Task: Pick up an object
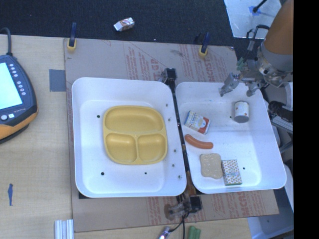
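This looks like a robotics lab, not a home. A wooden bench (35, 173) carries a cardboard sheet (129, 54) held by 2 clamps (72, 43) at 12 o'clock. On it sit 2 white bins (84, 133) screwed side by side, with toy food in the one at 3 o'clock. A handheld control pad (12, 96) lies at 9 o'clock, and a grey robot arm (279, 39) reaches in at 2 o'clock.

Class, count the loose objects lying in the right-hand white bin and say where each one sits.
5: grey cylinder at the back, small carton near the left wall, sausage below it, bread slice and patterned box in front.
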Motion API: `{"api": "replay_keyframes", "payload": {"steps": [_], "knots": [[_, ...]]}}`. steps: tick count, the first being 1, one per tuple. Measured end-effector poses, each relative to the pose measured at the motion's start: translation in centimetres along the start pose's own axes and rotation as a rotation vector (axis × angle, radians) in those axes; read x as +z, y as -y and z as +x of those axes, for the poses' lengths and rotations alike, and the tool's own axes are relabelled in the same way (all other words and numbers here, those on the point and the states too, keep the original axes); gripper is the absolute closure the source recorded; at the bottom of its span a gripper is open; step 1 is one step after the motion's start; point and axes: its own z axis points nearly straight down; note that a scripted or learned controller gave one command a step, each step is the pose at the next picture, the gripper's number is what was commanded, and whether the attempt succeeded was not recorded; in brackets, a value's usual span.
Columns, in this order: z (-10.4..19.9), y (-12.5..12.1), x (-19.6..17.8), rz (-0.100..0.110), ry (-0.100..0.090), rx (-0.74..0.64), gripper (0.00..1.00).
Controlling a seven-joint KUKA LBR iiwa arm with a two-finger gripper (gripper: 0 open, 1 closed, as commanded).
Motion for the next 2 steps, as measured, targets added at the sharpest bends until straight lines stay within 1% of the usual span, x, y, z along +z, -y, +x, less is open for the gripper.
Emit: {"api": "replay_keyframes", "payload": {"steps": [1, 2], "knots": [[5.2, -0.4, 11.3, -0.003, 0.001, -0.001, 0.0], [9.3, 5.7, 2.1, 0.0, -0.001, -0.001, 0.0]]}}
